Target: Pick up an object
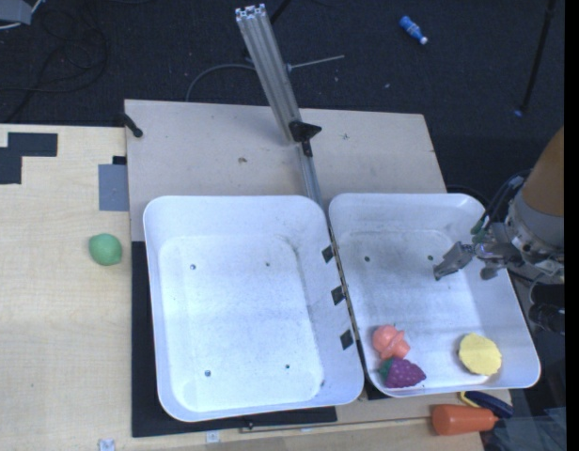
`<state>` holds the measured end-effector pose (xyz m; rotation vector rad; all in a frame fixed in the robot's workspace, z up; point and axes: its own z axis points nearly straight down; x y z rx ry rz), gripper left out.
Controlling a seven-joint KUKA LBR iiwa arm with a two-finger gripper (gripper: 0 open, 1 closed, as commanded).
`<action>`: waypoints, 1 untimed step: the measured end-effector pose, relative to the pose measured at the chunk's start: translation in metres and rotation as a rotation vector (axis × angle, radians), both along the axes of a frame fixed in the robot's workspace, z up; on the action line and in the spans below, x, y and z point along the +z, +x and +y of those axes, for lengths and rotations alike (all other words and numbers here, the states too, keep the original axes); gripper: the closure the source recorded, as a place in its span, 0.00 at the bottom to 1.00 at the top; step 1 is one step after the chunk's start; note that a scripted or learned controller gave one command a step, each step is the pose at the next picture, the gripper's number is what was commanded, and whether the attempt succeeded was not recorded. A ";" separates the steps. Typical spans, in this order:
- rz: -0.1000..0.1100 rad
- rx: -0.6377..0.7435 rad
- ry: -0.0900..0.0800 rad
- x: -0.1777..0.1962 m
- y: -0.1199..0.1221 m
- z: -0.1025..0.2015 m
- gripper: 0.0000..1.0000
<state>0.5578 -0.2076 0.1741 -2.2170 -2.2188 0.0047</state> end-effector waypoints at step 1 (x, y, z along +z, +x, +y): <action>-0.001 0.000 0.000 -0.051 0.008 -0.004 0.00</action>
